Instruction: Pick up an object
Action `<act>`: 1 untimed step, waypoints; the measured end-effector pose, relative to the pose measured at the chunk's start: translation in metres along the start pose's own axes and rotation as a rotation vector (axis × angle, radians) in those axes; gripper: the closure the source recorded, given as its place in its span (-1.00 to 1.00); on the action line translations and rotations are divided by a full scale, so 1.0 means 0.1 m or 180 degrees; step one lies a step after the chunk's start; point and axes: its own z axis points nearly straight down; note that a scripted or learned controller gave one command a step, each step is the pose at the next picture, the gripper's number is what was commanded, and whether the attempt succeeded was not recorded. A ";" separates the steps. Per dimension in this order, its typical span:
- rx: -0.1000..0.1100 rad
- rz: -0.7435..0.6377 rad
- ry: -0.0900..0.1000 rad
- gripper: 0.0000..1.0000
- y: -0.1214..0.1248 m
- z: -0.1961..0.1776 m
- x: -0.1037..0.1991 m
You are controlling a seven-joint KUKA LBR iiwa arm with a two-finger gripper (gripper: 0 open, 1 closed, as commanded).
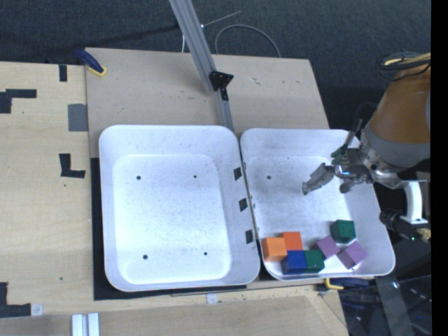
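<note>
The claw [316,180] hangs over the right bin [294,149], finger spread impossible to tell, with the small green block [343,229] below and beside it near 6 others, seemingly light, rigid, best pinched across 2 flat opposite faces.

— What is sitting where on the bench [280,82]?

— Two bins are lying side by side: the left bin [168,137] and the right bin [294,140], touching along their inner rims.

— And the blocks?

— A cluster of blocks [311,249] is lying in the right bin, crowding its near edge. The gripper [323,177] is reaching in from the right, hanging over that bin's middle, behind the blocks and apart from them.

— Anything behind the bins?

— A slanted rail [192,33] is running toward their shared far corner.
</note>
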 end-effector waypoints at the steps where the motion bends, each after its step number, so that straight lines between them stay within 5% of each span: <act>1: -0.0060 0.0002 -0.0020 -1.00 -0.35 -1.66 -0.54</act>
